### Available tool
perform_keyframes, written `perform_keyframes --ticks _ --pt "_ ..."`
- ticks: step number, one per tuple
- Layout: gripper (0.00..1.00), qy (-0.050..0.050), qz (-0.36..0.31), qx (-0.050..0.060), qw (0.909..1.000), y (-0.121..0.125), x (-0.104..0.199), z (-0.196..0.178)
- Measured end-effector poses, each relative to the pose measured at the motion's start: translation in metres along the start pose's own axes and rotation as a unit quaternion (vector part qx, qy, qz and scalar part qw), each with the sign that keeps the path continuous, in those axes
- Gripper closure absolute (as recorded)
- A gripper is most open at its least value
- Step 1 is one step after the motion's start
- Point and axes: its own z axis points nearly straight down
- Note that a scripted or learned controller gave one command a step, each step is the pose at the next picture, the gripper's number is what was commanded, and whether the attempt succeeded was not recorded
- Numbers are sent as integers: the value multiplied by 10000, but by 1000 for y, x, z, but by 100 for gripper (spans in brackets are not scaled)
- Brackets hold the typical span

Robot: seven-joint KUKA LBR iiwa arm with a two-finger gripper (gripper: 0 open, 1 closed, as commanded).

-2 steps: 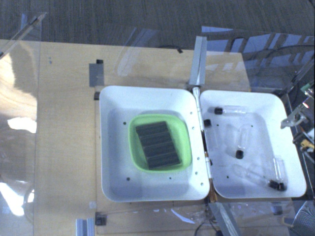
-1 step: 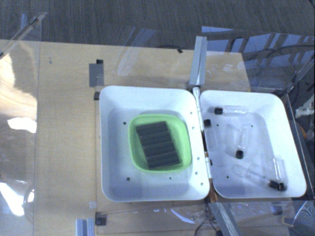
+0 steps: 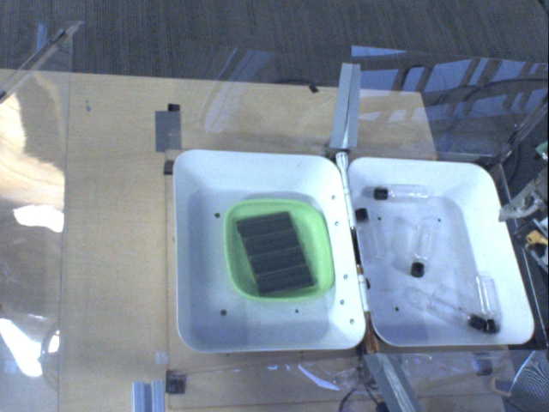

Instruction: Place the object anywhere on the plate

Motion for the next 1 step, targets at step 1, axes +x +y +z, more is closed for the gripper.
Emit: perform_keyframes --ticks 1 --pt "0 8 417 -12 9991 0 0 -19"
